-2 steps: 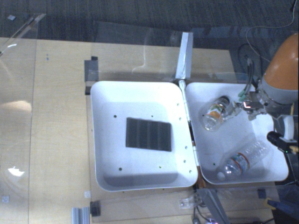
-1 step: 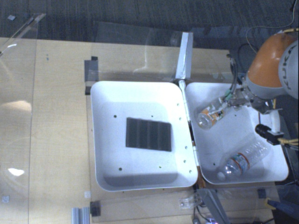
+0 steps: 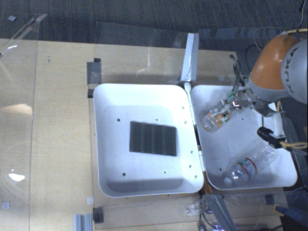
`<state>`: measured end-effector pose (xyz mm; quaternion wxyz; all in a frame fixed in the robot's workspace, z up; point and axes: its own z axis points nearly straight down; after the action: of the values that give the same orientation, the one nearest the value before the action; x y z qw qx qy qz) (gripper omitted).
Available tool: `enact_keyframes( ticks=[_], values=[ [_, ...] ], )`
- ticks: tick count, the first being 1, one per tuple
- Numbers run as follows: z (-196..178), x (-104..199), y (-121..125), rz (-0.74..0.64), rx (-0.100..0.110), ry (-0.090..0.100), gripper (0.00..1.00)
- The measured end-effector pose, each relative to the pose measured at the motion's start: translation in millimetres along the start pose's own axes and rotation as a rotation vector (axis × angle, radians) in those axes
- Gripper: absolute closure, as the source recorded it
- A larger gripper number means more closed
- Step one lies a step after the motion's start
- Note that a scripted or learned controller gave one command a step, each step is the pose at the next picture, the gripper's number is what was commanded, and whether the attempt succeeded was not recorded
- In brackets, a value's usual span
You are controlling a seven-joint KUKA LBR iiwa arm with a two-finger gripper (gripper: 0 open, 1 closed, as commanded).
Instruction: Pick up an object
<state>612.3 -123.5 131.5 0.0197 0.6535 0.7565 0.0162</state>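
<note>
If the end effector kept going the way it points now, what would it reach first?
Most likely the small clear bottle lying in the right bin. The end effector points down-left toward it, seemingly right at its near end. Depth is unclear, so contact cannot be confirmed.

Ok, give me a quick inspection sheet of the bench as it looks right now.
Surface: wooden bench, two white bins side by side.
Job's things: dark ribbed pad flat in the left bin; small clear bottle and larger clear bottle lying in the right bin.
Clutter: nothing seen.
Gripper: gripper over the right bin, at the small bottle's end; grasp unclear.
Cables: wires beside the arm.
Surroundings: dark carpet.
</note>
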Motion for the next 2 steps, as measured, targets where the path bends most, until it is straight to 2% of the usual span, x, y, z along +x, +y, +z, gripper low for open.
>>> enact_keyframes(
  ticks=[1,2],
  values=[
    [4.5,5.7,8.8,-0.045,-0.01,-0.004,0.0],
    [7.0,5.8,11.4,-0.136,-0.006,-0.007,0.0]
  ],
)
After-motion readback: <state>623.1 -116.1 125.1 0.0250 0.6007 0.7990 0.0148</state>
